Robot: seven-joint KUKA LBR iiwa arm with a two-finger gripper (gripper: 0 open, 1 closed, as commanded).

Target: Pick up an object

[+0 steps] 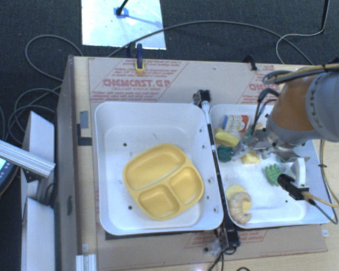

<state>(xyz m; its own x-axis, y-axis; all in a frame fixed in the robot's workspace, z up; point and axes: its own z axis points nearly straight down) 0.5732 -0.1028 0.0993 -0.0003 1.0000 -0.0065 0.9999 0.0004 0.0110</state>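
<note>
- One claw (247, 146), low in right bin (305, 214), just above small yellow block (250, 158); spread or pinched — cannot tell, wrist hides it.
- Nothing visibly gripped.
- Close by: yellow piece (226, 137) to upper left, teal bit (224, 153) near divider, carton (235, 122) at back wall.
- Further out: green toy (273, 173) toward right, shrimp-like toy (240, 202) at front edge.
- Left bin (110, 151): yellow tray (163, 180) with three compartments, well apart from claw.
- Likely target: block, nearest below claw; judged as descent or closing step.
- To do well: centre over block, straddle its narrow sides, keep clear of teal bit and yellow piece so neither gets nudged.
- Close firmly before lifting; lift straight up, slow, to check hold.
- Risk: block small, may slip or skid on smooth floor.
</note>
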